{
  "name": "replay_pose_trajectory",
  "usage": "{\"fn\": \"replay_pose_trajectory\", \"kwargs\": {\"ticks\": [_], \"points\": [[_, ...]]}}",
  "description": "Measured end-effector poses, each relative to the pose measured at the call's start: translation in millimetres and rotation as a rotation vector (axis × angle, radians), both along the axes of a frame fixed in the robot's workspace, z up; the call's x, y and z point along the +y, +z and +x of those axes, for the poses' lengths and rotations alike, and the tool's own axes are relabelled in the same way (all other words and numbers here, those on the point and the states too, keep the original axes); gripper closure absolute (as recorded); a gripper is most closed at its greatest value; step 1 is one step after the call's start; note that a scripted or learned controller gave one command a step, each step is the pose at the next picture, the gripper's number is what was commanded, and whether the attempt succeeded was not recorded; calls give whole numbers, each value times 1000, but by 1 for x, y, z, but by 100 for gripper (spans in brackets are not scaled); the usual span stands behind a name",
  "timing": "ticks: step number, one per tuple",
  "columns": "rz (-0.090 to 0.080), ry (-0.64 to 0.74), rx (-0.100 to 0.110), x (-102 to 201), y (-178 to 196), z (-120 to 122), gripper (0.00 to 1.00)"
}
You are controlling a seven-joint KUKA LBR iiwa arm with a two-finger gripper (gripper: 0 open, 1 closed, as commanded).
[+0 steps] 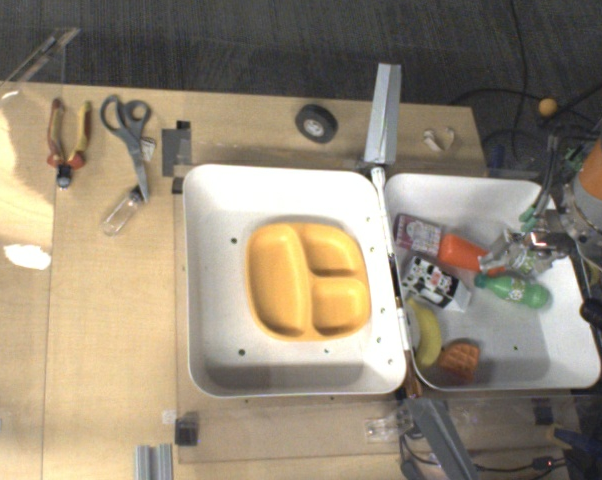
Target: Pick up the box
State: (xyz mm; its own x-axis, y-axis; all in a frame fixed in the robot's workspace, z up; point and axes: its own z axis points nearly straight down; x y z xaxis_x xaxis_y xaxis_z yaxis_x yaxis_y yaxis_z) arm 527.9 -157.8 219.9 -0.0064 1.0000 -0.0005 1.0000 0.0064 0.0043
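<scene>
- We see the gripper (516, 251) low over the right bin (571, 368), reaching in from the right, close above the orange carrot-like toy (461, 252) and the green bottle (513, 290).
- We cannot tell whether the jaws are open or closed; the metal parts blur together and nothing shows clearly between them.
- The box (418, 233), small with a pink-and-white label, lies flat in the upper left part of the right bin, just beside the wall shared with the left bin (211, 268).
- From the jaws the box lies to the left and slightly up in the view, with the orange toy between them.
- Its long axis seems to run roughly left to right, slightly tilted, though it is small and hard to judge.
- A second, black-and-white printed packet (431, 281) sits just below the box; we judge it could be mistaken for the target.
- A banana (428, 333) lies lower in the same bin, apart from the box.
- The yellow divided tray (307, 278) sits in the left bin.
</scene>
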Motion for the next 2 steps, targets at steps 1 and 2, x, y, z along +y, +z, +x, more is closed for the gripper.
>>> {"fn": "replay_pose_trajectory", "kwargs": {"ticks": [1,2], "points": [[-1,256,0,46,-87,88,0],[-6,215,-16,62,-125,116,0]]}}
